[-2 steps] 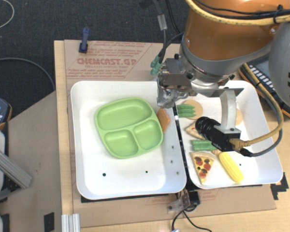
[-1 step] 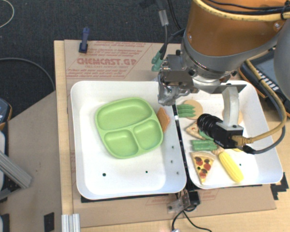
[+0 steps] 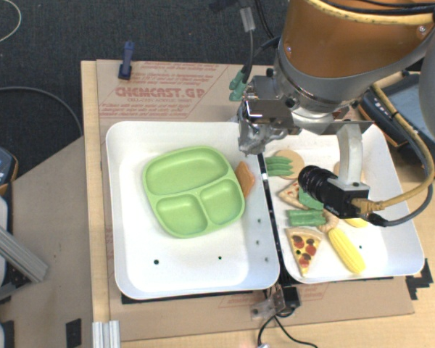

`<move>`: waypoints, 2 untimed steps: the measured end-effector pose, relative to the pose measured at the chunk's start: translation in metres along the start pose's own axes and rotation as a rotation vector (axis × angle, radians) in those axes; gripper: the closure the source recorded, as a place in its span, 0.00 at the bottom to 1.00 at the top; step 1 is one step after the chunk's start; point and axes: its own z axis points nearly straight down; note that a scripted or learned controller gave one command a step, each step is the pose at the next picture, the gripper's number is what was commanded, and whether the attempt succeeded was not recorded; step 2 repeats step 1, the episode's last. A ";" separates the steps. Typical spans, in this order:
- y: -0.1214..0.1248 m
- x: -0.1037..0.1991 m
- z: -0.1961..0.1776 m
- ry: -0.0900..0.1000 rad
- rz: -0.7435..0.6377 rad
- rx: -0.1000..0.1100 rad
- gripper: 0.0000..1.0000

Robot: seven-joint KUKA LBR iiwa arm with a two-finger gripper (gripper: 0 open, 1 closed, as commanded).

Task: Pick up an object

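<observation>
The gripper (image 3: pixel 252 142) hangs over the far edge between the two bins, and I cannot tell its fingers' state. In the right bin (image 3: pixel 399 256) lie a pizza slice (image 3: pixel 305 249) and a corn cob (image 3: pixel 346 250); the left bin (image 3: pixel 130 252) holds a green plate (image 3: pixel 192 191).

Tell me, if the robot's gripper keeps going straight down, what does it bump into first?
Probably the middle ridge where the two bins touch, near the green toy and orange piece. The gripper points there, but depth is hard to judge.

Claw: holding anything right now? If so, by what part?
Cannot tell. The claw sits low over the seam between the two bins, near the orange food piece beside the green plate; nothing visibly sits in its grip.
</observation>
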 end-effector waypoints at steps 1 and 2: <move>0.020 -0.032 0.102 -0.005 0.006 0.022 1.00; 0.020 -0.032 0.102 -0.005 0.006 0.022 1.00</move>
